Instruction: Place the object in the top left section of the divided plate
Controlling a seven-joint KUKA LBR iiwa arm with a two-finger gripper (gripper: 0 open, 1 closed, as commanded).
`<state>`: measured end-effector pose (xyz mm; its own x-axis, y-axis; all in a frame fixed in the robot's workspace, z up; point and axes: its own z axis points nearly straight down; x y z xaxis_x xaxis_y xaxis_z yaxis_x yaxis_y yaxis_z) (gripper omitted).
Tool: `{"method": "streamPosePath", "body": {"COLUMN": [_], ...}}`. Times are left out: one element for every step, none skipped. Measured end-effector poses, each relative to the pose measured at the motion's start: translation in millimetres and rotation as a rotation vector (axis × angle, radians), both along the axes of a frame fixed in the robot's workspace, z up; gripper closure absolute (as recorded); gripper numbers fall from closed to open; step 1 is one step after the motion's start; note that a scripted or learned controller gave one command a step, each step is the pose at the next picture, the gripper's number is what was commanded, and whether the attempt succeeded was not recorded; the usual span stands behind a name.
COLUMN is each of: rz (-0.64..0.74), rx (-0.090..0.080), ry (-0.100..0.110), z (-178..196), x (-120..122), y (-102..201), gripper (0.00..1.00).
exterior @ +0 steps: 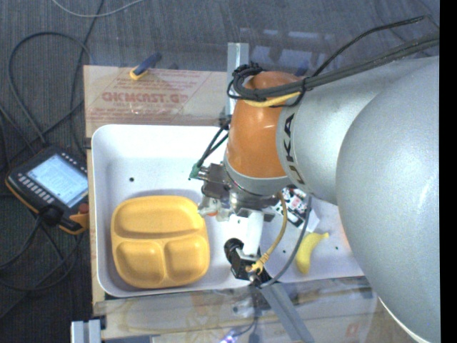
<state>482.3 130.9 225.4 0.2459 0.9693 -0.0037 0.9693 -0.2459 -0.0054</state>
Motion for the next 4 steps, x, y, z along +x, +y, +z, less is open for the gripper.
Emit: {"method": "streamPosePath", "body": {"rz": [-0.093, -0.093, -0.091, 0.307], "rx": [0.0, 0.0, -0.002, 0.0], "ry": [0.002, 0.002, 0.008, -0.001], "z": [-10, -10, -3, 23], "x": [0, 0, -1, 1], "y": [-7, -7, -7, 52], "gripper": [1.0, 0.0, 1.0, 1.0]}}
